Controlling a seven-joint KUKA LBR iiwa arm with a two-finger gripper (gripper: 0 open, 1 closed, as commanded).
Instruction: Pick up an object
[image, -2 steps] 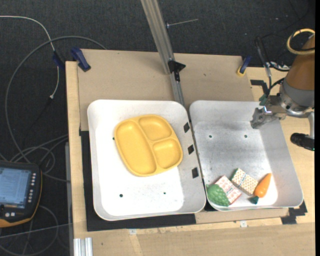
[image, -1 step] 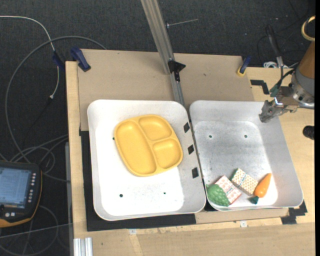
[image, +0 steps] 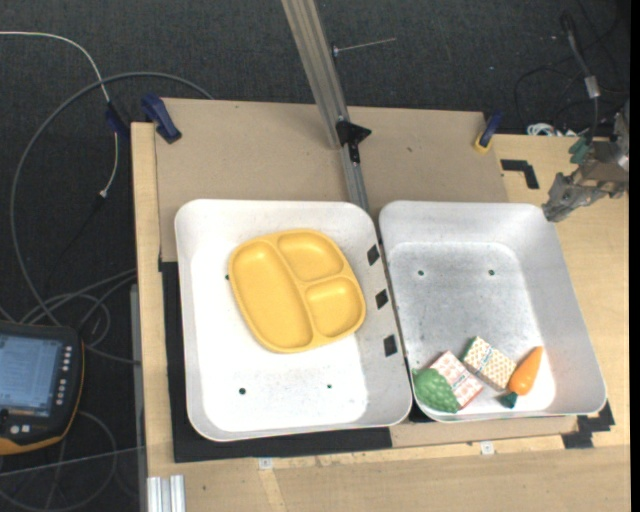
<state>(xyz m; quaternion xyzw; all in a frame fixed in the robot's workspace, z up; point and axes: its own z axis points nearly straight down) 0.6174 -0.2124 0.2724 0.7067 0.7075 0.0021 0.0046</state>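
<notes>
- Dark carpet strewn with cables around a wooden bench (image: 260, 150); two white bins side by side on it, an aluminium post (image: 320, 70) rising at the far side, a teach pendant (image: 35, 385) on the floor to the left.
- Gripper (image: 556, 205) at the far right corner of the right bin (image: 470, 212), about over the rim; open or closed, cannot tell at this size.
- Nothing visibly held; judged as the approach stage, with the pick not yet begun.
- Candidates all well away from the gripper, huddled in the near corner of the same bin: an orange toy carrot (image: 527, 370), two small patterned boxes (image: 490, 360) (image: 458, 375) touching each other, a green leafy toy (image: 436, 388), a small teal scrap (image: 508, 400).
- Further off, across the divide in the left bin (image: 200, 300): a yellow divided tray (image: 296, 290), broad and flat, probably a poor fit for a two-finger grasp.
- Best bet: the carrot, at the edge of the cluster on the gripper's side, with free space around its tip.
- To do it well: travel toward the near edge above the bin, descend straight over the carrot, close across its narrow width.
- Risks: sloped bin wall close behind the cluster; a neighbouring box nudged or pinched along.
</notes>
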